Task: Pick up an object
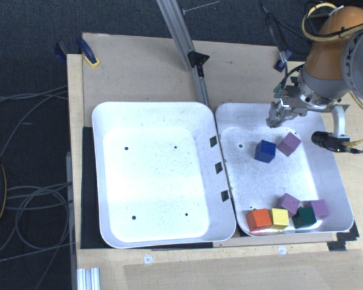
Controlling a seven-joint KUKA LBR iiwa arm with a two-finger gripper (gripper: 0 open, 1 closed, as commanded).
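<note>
Blue cube (pixel 265 151) looks light, rigid, smooth; I'd pinch opposite flat faces. Gripper (pixel 277 117) nearby; can't tell the fingers' state.

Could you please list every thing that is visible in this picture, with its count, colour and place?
bins: 2, white, side by side on the bench; left bin, right bin
blue block: 1, blue, upper part of right bin
purple blocks: 3, purple; one beside the blue block, two near the right bin's front edge
orange block: 1, orange, front edge of right bin
yellow block: 1, yellow, next to the orange block
green block: 1, dark green, next to the yellow block
bench: 1, tan, under the bins
metal bar: 1, grey, slanting over the bench's back
clamp: 1, blue and yellow, bench's back left corner
cables: several, dark, on the floor at left
arm: 1, grey with orange band, from the right
gripper: 1, grey, over the right bin's upper part
</note>
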